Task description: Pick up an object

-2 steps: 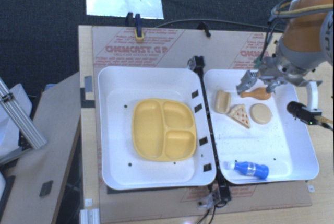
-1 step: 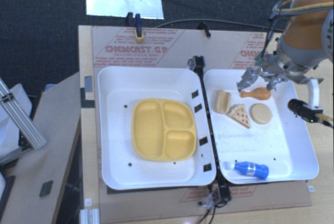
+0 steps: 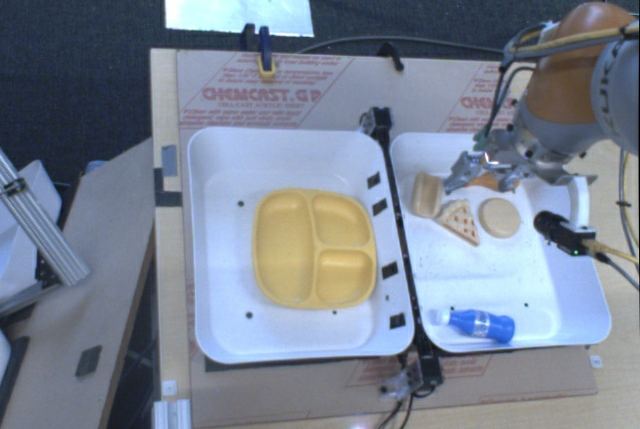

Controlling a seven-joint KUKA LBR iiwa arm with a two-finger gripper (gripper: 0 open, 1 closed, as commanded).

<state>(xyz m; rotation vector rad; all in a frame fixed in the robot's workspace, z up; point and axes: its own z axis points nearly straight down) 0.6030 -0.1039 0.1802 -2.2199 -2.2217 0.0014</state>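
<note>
The grey two-finger gripper (image 3: 478, 169), finger state indeterminate, hangs low at the 12 o'clock end of the right white bin (image 3: 570, 312), directly above the candidate objects, a tan wedge-shaped toy slice (image 3: 460, 220) and round beige disc (image 3: 499, 217), presumably positioned for a grasp.

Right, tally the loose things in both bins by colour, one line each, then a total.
Yellow: 1, the divided plate
Tan: 3, the bread slice, the pizza wedge, the round cookie
Blue: 1, the bottle
Orange: 1, a piece partly hidden by the gripper
Total: 6
</note>
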